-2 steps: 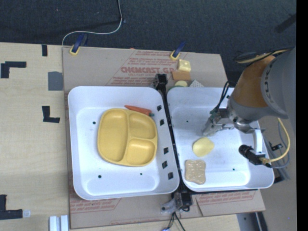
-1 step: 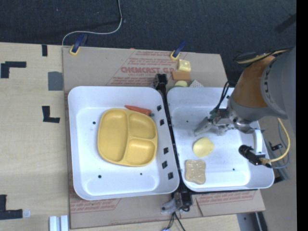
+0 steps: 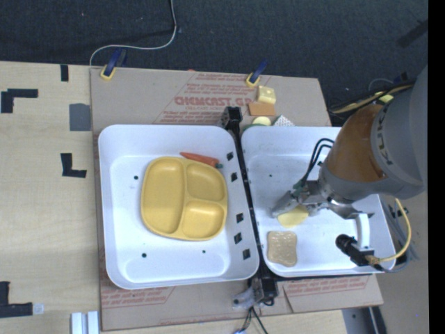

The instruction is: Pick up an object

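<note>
- Jaws on the gripper [image 3: 290, 206] are down in the right bin [image 3: 274, 148], right-centre of the frame, and look nearly closed on the top edge of a pale yellow piece [image 3: 293, 218], though honestly I can't tell if it's really pinched.
- Right bin holds two loose things: that yellow piece, plus one tan speckled slab [image 3: 282, 248] just below it, near the bottom edge.
- Left bin [image 3: 115, 186] has one yellow divided plate [image 3: 183, 197] in the middle, with one orange carrot-looking stick [image 3: 199, 158] at the plate's upper edge.
- Two bins total, side by side, on a cardboard sheet [image 3: 167, 99].
- Few small blocks [image 3: 263, 103] sit on the cardboard above the bins, top centre.
</note>
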Robot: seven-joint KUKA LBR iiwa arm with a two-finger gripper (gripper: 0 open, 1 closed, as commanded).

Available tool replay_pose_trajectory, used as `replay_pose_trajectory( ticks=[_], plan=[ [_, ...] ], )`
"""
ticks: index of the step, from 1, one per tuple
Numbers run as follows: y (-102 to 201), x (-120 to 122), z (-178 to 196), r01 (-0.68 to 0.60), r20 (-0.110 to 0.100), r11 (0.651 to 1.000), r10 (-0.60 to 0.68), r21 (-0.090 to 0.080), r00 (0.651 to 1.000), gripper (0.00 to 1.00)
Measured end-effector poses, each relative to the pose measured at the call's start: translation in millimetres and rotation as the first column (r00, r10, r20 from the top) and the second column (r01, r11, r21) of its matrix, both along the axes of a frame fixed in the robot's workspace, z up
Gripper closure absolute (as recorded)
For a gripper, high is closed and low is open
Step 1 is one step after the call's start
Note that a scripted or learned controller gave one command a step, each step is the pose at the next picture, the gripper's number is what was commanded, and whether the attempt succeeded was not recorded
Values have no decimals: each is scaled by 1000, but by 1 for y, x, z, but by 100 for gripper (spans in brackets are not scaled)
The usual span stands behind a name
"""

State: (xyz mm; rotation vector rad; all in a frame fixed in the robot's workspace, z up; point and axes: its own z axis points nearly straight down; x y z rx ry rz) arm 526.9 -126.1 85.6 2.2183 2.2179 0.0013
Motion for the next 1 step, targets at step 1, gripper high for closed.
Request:
replay_pose_trajectory(
  ticks=[1],
  plan=[
    [-1,1,10,0,-2,1000,0,1,1000,100]
  ],
)
